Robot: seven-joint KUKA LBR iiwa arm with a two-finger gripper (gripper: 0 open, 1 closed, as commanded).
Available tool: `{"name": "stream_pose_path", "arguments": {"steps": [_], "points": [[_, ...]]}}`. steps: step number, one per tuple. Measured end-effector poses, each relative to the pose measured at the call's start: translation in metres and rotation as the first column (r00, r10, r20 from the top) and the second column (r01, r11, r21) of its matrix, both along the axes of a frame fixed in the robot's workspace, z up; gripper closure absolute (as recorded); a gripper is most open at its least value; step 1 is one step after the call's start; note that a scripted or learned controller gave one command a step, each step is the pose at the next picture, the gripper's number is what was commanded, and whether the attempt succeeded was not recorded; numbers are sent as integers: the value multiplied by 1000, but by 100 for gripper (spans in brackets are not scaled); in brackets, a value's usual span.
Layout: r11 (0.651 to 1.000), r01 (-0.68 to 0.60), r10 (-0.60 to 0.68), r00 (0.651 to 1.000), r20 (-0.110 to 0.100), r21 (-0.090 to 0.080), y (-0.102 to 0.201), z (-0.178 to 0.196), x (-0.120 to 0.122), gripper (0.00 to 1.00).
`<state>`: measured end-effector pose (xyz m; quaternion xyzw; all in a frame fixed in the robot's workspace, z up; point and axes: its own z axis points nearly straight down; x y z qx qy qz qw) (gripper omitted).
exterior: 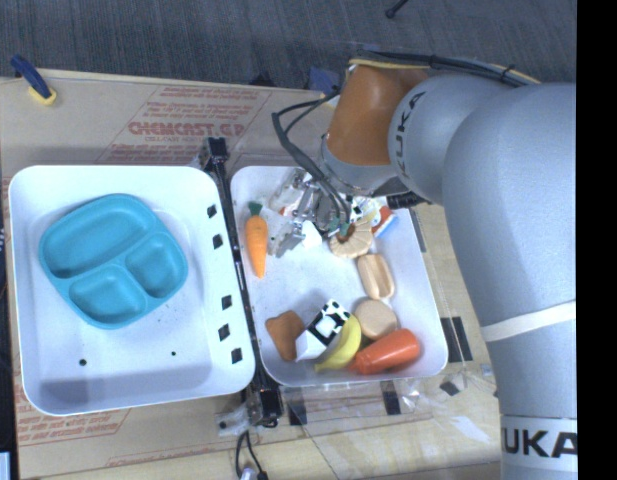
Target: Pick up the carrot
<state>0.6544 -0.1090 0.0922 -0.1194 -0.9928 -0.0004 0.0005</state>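
Note:
The orange carrot (256,244) with a green top lies along the left wall of the right bin (288,298), pointing toward the front. My gripper (300,218) hangs over the back of that bin, just right of the carrot and apart from it. Its metal fingers (288,236) reach down toward the bin floor with nothing seen between them.
A blue divided plate (113,258) sits in the left bin (118,368). At the right bin's front and right lie a brown piece (284,334), a banana (340,346), a red-orange vegetable (388,350), a tan bun (374,318), a bread roll (376,276) and a black-and-white cube (330,320).

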Motion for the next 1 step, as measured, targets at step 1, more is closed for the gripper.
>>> {"name": "stream_pose_path", "arguments": {"steps": [1], "points": [[950, 312, -312, 950, -1, -1, 6, 0, -35, 0]]}}
